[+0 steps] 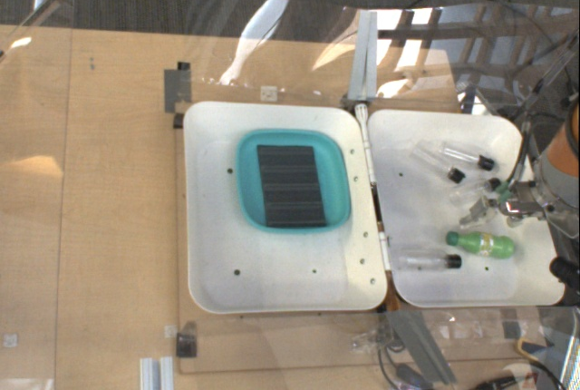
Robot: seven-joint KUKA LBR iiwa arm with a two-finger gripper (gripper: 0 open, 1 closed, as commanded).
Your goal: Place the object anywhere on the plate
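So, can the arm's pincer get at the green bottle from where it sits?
Probably yes: the pincer hangs just above the green bottle in the right bin, with nothing lying between them.

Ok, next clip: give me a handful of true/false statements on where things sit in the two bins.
1. The teal square plate sits in the left white bin. True.
2. A dark ribbed rectangular pad lies on the plate. True.
3. The green plastic bottle lies on the plate. False: it lies in the right white bin.
4. Clear tubes with black caps lie in the left bin. False: they lie in the right bin.
5. The gripper is over the right bin, above the bottle. True.
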